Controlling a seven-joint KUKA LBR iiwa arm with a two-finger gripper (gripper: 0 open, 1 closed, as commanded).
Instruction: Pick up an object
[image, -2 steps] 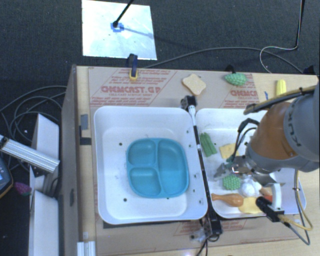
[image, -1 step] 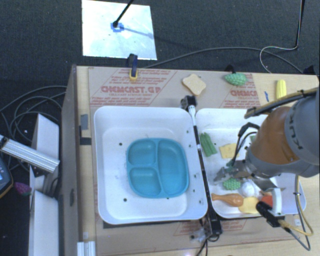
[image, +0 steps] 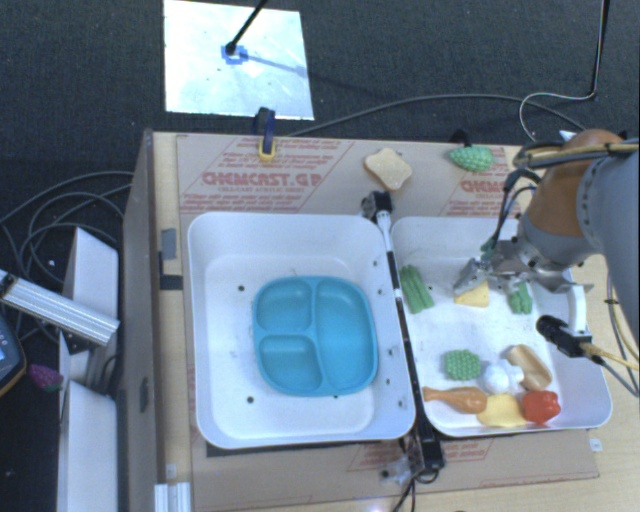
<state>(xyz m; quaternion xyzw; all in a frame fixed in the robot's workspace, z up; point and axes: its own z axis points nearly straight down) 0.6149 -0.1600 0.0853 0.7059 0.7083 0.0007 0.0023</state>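
Note:
My gripper (image: 486, 272) hangs low over the upper middle of the right bin (image: 590, 385), at the end of the grey arm (image: 575, 205) that comes in from the right. Just beneath and in front of it lies a yellow cheese wedge (image: 473, 296); whether the gripper touches it I cannot tell. A small green piece (image: 519, 298) lies just right of the wedge. A green ridged piece (image: 415, 288) rests by the bin's left wall. Along the front lie a green bumpy piece (image: 461, 364), a white ball (image: 497, 378), a tan roll (image: 529, 366), a drumstick (image: 458, 398), a yellow piece (image: 506, 412) and a red tomato (image: 541, 405).
The left bin (image: 225, 300) holds a blue divided plate (image: 314, 335). A toast slice (image: 388, 168) and a green toy (image: 471, 157) lie on the cardboard behind the bins. A black connector with a cable (image: 560, 336) sits over the right bin's right side.

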